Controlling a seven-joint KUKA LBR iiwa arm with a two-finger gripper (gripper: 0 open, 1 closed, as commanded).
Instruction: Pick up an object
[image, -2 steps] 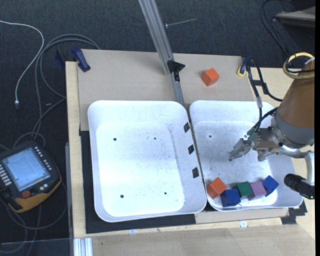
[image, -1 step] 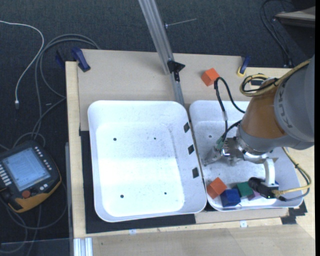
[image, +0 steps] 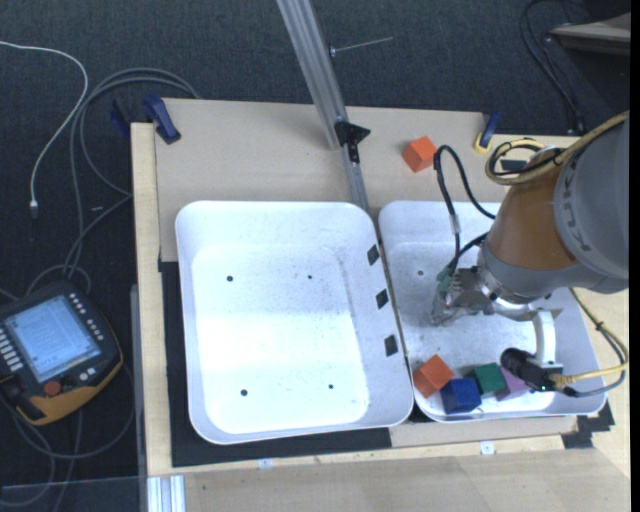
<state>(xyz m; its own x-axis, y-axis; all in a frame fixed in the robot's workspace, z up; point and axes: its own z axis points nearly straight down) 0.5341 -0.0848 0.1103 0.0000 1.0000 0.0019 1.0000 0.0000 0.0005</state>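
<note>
The arm comes in over the right edge of the worktop (image: 300, 140), and its hand (image: 447, 300) hangs low in the right-hand bin (image: 405, 240), roughly midway along the bin's floor and nearer its left wall than its right. Whether the hand is spread or closed cannot be told from this slant, since the wrist body covers most of it; nothing can be seen gripped in it.

The things to pick lie in a cluster at the near edge of that bin, toward the front of the worktop. The orange block (image: 433, 373) sits closest, just toward the front from the hand and a little to its left side. The blue block (image: 461, 395) is just beyond it, touching or nearly so, with the green block (image: 489, 379) beside that and a purple piece (image: 514, 383) partly tucked under the arm's fittings. The blocks are squat, with no clear long axis. A second orange cube (image: 420, 153) rests on the bare worktop beyond the bins, well apart from the hand. The left bin (image: 200, 230) holds nothing to grasp.

The coming move likely calls for a short shift toward the front edge. Part of the maker's name shows faintly on the arm's grey shell, too cropped to read surely
</note>
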